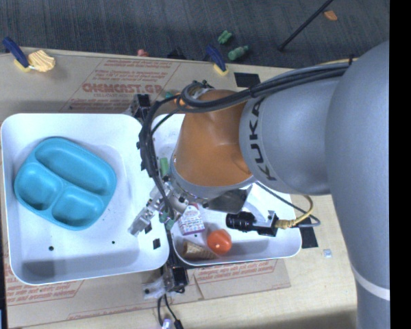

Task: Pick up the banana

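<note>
My gripper (148, 217) hangs low over the wall between the two bins, at the right edge of the left bin (27, 266). Nothing is visibly held in it. The orange wrist band and grey arm (260, 142) cover most of the right bin (288, 247). In the right bin's visible front strip lie an orange-red round fruit (220, 241), a small white box with a pink label (192, 222) and a brown item (199, 253).
A blue divided plate (65, 181) lies in the left bin's far half, and the white floor in front of it is bare. Cardboard (109, 81) lines the bench under the bins. Blue clamps (216, 58) sit at the back edge.
</note>
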Tool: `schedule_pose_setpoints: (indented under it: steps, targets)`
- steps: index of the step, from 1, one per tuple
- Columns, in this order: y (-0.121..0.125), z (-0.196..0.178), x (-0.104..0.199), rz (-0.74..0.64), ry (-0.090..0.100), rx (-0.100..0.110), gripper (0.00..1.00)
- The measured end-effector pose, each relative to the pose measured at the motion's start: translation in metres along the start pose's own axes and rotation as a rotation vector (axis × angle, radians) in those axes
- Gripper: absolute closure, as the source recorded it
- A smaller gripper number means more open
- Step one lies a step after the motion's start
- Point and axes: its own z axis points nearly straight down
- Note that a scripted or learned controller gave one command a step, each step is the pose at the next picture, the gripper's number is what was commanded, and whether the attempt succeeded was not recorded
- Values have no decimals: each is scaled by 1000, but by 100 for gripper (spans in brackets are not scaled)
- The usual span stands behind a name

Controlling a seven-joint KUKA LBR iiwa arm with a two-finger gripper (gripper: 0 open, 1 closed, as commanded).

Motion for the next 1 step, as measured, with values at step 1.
schedule_pose_setpoints:
  steps: [1]
  targets:
    - [57, 100, 45, -140, 0, 1, 0]
